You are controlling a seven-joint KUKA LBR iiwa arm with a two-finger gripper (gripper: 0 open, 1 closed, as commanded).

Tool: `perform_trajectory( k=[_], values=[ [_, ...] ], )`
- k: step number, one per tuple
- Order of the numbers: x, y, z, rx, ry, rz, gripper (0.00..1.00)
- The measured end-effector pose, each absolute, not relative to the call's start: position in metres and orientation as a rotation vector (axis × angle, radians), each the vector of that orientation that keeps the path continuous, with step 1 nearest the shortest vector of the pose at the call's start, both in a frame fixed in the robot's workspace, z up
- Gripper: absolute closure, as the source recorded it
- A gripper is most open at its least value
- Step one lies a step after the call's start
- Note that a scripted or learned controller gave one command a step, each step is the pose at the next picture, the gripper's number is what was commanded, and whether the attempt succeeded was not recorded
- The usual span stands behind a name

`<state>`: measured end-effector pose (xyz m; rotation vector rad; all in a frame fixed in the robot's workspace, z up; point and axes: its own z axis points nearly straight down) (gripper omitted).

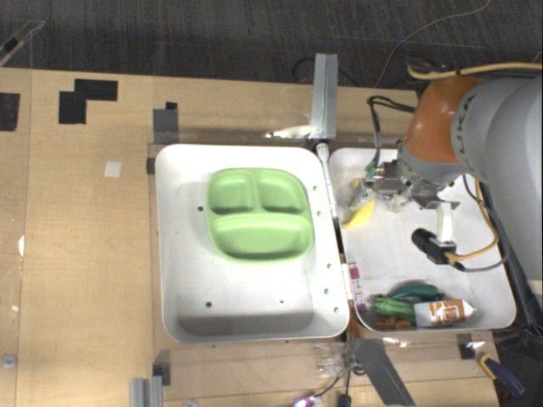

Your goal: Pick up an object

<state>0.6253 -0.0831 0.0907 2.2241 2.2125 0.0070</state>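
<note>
Yellow object: lies in the right bin, upper left part, near the wall shared with the left bin.
Gripper: low over the right bin, just above and right of the yellow object; wide or narrow cannot be told.
Surface: pale wooden bench with black marks at far left; dark floor beyond.
Left bin: holds a green divided plate, roughly central.
Other contents: green item and orange-and-white bottle along the right bin's near wall, well apart from the yellow object.
Obstruction: arm covers the right bin's far right corner.
</note>
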Motion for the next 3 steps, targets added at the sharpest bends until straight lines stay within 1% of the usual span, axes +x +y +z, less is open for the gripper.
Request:
perform_trajectory(
  k=[1, 2, 3],
  values=[
    [0.628, -0.082, 0.104, 2.221, 2.211, 0.019, 1.00],
    [0.619, -0.016, 0.186, 2.223, 2.215, 0.007, 1.00],
    [0.625, 0.032, 0.186, 2.144, 2.292, 0.006, 1.00]
  ],
)
